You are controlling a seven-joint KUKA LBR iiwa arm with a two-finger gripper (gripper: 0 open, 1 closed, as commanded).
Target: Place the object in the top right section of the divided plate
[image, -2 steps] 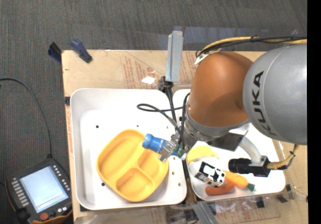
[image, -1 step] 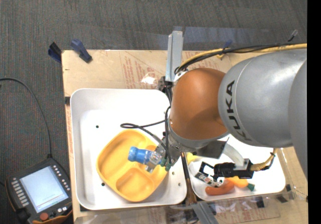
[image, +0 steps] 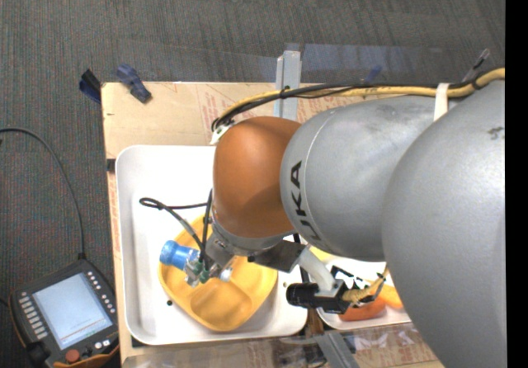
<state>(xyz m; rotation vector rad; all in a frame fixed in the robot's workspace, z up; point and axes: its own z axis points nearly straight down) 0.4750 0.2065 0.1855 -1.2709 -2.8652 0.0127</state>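
Left: grey teach pendant (image: 62,317) off the worktop. Left white shallow plastic bin (image: 132,193) holds the yellow divided plastic plate (image: 223,300). Small blue cylindrical object (image: 173,254) sits at the plate's upper-left edge, just beside the claw (image: 200,269). Can't tell claw opening or whether it holds anything. Object looks light, rigid, possibly slick; grip across its round sides. Right bin: orange item (image: 363,309).
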